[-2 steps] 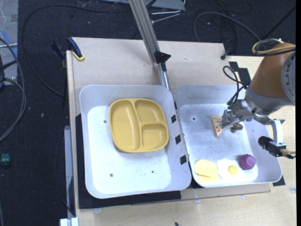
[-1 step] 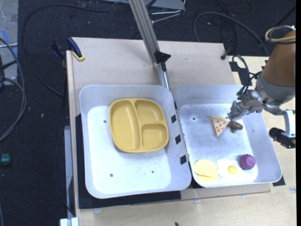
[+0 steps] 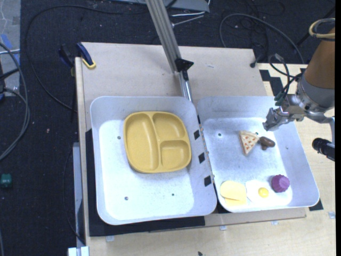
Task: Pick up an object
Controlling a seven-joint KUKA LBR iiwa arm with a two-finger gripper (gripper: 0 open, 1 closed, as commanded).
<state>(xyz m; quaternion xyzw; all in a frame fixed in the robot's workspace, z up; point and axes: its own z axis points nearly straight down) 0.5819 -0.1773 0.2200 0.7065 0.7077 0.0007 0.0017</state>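
Roughly upright pizza slice (image 3: 248, 142), tip downward

A robotics lab, by the look of it. A plywood bench (image 3: 138, 71) carries two white bins (image 3: 106, 159) under a slanted metal pole (image 3: 165, 28), and loose black cables (image 3: 37, 47) trail across the dark carpet around it.
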